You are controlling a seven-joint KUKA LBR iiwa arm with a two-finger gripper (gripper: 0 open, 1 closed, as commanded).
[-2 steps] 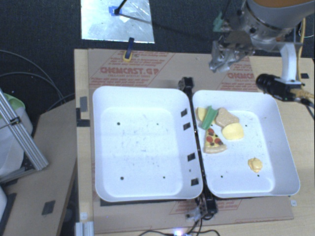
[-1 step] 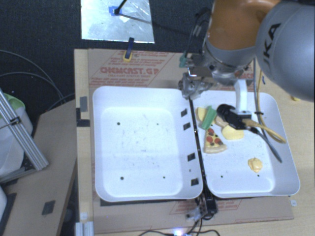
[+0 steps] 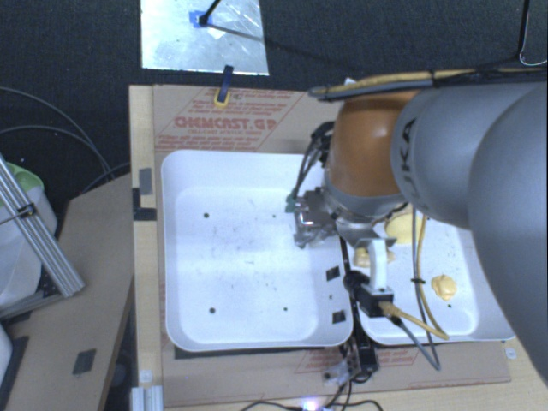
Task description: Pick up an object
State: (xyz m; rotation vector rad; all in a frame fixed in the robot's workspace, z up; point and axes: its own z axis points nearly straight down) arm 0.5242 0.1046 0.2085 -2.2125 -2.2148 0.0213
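Over on the left, the left bin (image 3: pixel 231 255) sits on the desk (image 3: pixel 94 255) with a bare white floor, just specks and a few small holes, nothing there worth grabbing. Moving across to the divide between the two bins, here's the tool (image 3: pixel 306 229), hanging low at the left bin's right edge, just under the arm's orange band (image 3: pixel 364 157). It's a tangle of metal and cable from this angle, and I can't tell whether it is released or clenched; no object can be made out in it. So this looks like the reach stage, nothing picked up yet by my reading. On to the right bin (image 3: pixel 458 319): a yellow object (image 3: pixel 443 286) lies near its front edge, a pale yellowish piece (image 3: pixel 399 226) sits further back, close against the arm, and a cream piece (image 3: pixel 373 257) lies near the dividing edge. The next move, I'd say, calls for shifting right over one of those, dropping squarely onto it and closing.
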